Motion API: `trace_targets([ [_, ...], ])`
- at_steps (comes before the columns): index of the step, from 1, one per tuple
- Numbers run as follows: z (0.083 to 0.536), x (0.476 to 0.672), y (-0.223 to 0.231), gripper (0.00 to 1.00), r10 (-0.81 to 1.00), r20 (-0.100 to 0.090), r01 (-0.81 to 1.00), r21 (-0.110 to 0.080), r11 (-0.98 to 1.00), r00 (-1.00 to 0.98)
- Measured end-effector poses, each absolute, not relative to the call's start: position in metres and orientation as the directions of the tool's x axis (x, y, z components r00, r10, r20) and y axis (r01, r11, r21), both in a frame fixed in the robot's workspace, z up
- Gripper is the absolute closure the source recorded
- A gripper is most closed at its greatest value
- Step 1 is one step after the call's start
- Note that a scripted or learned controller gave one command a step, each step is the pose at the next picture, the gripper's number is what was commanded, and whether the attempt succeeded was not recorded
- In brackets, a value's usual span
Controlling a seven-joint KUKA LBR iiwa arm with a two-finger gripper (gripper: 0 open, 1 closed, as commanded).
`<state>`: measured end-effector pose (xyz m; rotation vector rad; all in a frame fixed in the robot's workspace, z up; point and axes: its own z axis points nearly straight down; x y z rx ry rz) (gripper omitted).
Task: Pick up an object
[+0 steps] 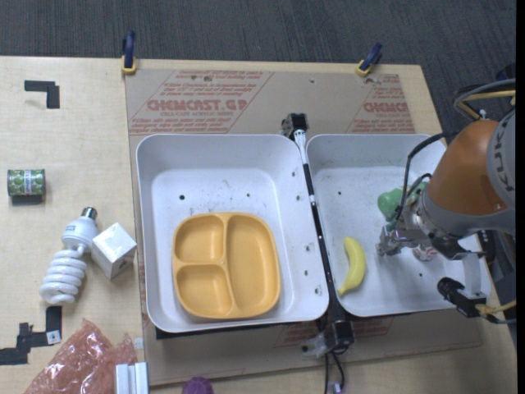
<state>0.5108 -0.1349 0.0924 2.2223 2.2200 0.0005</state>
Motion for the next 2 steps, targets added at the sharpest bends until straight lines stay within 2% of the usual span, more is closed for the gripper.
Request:
trace_targets([
  [1,0.0921,0.4939,-0.0920,0.00,1.000,0.000,1.000,-0.001,-0.001,0.001],
  [2,0.1020,0.4952,-0.0925,1.00,1.000,0.000,1.000,0.002,-0.004,0.004],
])
